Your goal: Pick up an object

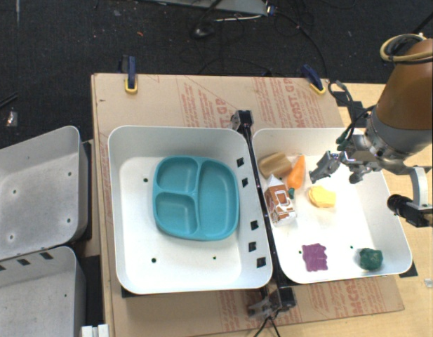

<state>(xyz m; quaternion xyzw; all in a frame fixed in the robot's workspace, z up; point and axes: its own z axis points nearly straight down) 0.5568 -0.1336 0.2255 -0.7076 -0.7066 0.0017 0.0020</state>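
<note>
The right bin holds several small objects. A tan bread-like piece and an orange carrot-shaped piece lie at its back left. A small brown and white box rests by the left wall. Near the middle lies a yellow lump. A flat purple piece and a dark green lump sit near the front. My gripper hangs over the back of this bin, just above and right of the yellow lump. Its fingers are spread and open, with nothing between them.
The left bin holds a teal divided plate. A black divider with clips runs between the bins. Cardboard lies under both bins. Grey trays sit at the far left.
</note>
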